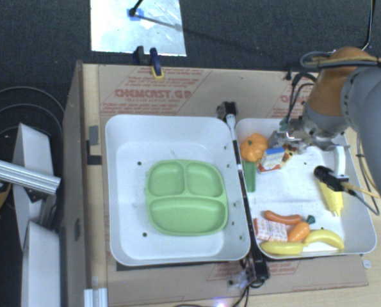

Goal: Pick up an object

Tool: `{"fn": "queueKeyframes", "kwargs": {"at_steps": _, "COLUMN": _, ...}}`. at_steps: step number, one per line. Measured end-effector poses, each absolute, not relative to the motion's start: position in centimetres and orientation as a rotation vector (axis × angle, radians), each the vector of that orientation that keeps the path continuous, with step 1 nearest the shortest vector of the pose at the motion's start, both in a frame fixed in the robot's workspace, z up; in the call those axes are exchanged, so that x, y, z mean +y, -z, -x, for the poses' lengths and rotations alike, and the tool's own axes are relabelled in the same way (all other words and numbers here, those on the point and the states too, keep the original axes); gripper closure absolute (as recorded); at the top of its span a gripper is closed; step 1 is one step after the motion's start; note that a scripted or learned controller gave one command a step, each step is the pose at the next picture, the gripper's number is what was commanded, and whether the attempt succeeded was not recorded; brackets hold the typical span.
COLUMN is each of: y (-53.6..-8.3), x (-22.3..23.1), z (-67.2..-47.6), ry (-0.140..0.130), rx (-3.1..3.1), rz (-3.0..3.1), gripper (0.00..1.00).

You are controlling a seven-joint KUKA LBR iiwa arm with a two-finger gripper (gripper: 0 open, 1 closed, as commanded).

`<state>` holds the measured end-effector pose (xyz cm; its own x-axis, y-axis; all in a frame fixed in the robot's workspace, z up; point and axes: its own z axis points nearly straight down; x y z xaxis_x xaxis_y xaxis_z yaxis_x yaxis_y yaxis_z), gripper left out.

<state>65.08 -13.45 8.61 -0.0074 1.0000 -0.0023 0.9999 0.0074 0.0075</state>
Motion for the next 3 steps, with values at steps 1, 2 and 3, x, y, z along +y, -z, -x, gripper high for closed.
{"fn": "queueKeyframes", "kwargs": {"at_steps": 1, "y": -8.4, "x": -15.5, "z": -62.1, "ry": 0.001, "rx": 2.220, "rz": -2.222, "gripper": 0.00}}
{"fn": "queueKeyframes", "kwargs": {"at_steps": 2, "y": -8.4, "x": -15.1, "z": -56.5, "ry": 0.002, "rx": 2.222, "rz": -2.224, "gripper": 0.00}}
{"fn": "queueKeyframes", "kwargs": {"at_steps": 3, "y": -13.3, "x": -15.8, "z": -62.8, "ry": -0.009, "rx": 2.220, "rz": -2.208, "gripper": 0.00}}
